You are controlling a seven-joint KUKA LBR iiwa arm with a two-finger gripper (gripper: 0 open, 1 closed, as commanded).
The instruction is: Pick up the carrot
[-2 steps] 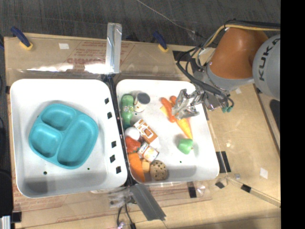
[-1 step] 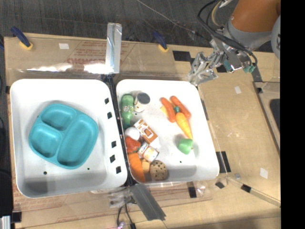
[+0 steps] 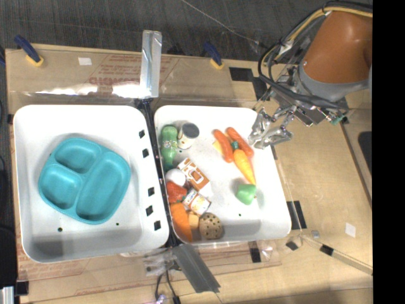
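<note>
Orange-banded, the arm [image 3: 335, 43] looms over the desk's right side, its gripper [image 3: 271, 132] hanging at the right bin's [image 3: 269, 198] upper right rim; whether the jaws stand wide or narrow is unclear. Just left of them the carrot [image 3: 244, 163] lies with bare floor around it. Cluttered toys crowd the bin's left wall. A teal plate [image 3: 84, 180] sits in the left bin [image 3: 31, 233].

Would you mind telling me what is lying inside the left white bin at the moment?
A teal divided plate with three compartments lies flat in the left bin. Its compartments hold nothing visible. The bin floor beneath the plate is covered, so nothing can be said of it.
</note>
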